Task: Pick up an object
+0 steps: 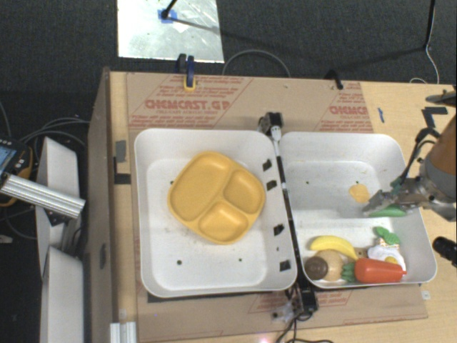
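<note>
A: Here, start at the near edge of your view. What lies closest to you?

B: In the near corner of the right bin (400,152) you see a cluster of toy food. A brown round piece (317,266) sits at the left of it, touching a yellow banana (334,245) that curves just behind it. A red-orange carrot (377,270) lies to the right, with a green piece (349,270) between it and the brown one. A white item (389,252) rests behind the carrot, and a green leafy bit (385,233) lies just beyond that.

A: And the gripper?

B: You find the gripper (378,206) farther back, at the right side of the same bin, above the cluster and apart from it. Its fingers taper to a point toward the left, with something green showing at the tips (389,211). You cannot tell whether the fingers are spread or pressed together, nor whether that green is pinched between them. A small yellow piece (359,191) lies on the bin floor just left of the tips.

A: What of the left bin (153,191)?

B: You see a yellow plate (216,196) with three compartments, lying flat near its middle, turned at an angle to the bin walls.

A: And farthest off?

B: Beyond both bins, a cardboard sheet (235,102) with red lettering covers the bench; a blue-and-yellow clamp (188,70) grips its far edge, and a shiny panel (170,20) lies on the dark floor behind.
</note>
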